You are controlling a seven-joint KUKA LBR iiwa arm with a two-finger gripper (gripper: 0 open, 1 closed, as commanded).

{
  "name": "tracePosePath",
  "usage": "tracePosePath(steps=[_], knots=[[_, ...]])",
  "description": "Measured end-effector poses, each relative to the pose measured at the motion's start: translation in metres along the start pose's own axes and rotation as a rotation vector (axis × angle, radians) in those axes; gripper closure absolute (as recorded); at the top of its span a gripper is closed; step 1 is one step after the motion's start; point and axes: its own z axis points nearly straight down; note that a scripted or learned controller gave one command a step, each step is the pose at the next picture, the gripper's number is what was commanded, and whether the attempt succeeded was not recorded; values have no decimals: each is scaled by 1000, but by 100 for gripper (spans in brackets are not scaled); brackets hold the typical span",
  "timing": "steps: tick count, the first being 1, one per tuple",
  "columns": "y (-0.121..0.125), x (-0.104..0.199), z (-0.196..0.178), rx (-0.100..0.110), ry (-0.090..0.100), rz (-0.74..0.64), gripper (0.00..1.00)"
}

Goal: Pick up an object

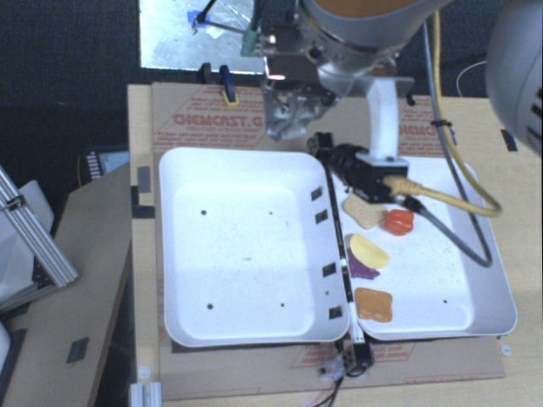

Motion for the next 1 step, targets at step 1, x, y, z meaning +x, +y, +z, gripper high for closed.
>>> tracePosePath(steps=[1], knots=[[0, 1, -11, -1, 2, -4, 100]])
